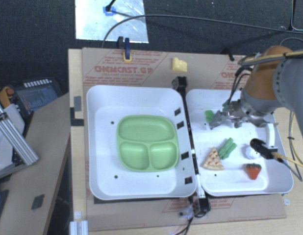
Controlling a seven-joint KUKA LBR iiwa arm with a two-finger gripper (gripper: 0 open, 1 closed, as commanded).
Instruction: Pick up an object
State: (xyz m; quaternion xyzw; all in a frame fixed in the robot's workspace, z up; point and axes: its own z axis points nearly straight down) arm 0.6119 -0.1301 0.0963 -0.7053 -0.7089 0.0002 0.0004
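Gripper [224,117] low in the right bin [284,180], jaw state unclear, near a small green piece [209,115]. Reach step, nothing visibly held. Next: close on it, lift. Pizza slice [213,159], strawberry [253,171] lie nearer the front.

Both white bins [137,96] look like smooth moulded plastic with a faint sheen, and the green divided tray [145,143] in the left one is a duller, matt plastic. They rest on a flat brown cardboard sheet [141,67] with red print, matt and papery, while the surface beyond it is dark, rough, carpet-like cloth carrying a crinkled, shiny foil-like sheet [111,12]. The arm's orange band [262,80] is glossy above the bare grey metal hand [230,115], and the aluminium rail [14,138] at far left gleams.
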